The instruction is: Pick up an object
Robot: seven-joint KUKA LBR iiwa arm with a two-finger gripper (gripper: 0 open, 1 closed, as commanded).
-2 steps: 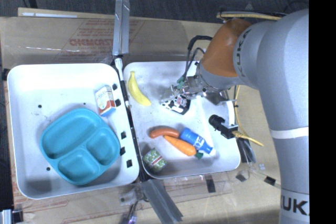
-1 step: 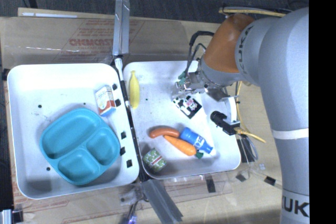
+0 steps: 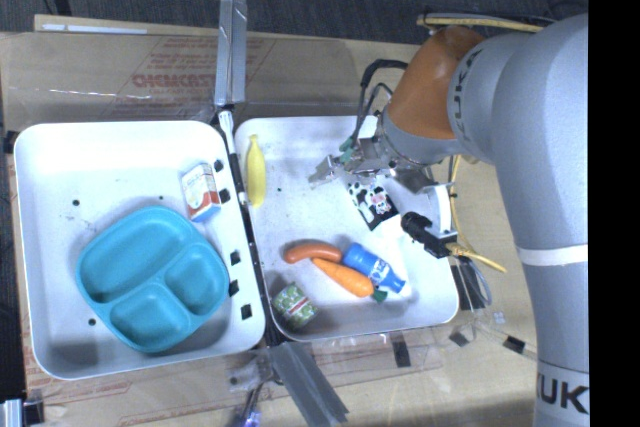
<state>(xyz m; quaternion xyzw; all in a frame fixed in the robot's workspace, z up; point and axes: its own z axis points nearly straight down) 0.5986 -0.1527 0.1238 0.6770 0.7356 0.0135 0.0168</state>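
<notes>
From above, the arm [image 3: 500, 115] reaches in from the right and bends over the right bin [image 3: 290, 130]. Its gripper [image 3: 345, 165] hangs low over the bin's upper middle, pale metal parts jutting left near the floor. Just beside it, toward the arm, lies a small black-and-white card [image 3: 373, 203], tilted, and it may sit partly under the wrist; the angle is poor there. Whether the pincer is spread or closed I cannot tell, since the wrist hides it, and I see nothing held in it.

The things on offer lie mostly lower in the same bin: a sausage [image 3: 310, 251] touching a carrot [image 3: 342, 277], a blue bottle [image 3: 375, 269] against the carrot, a green can [image 3: 293, 305] near the front corner, and a banana [image 3: 256, 170] along the left wall. The left bin [image 3: 40, 245] holds a blue tray [image 3: 150, 280] and a small carton [image 3: 200, 190].

I judge this to be the reach or descent stage, with no pick made. The next move calls for settling on one target, probably the card close by, centring over it and closing squarely before lifting.
</notes>
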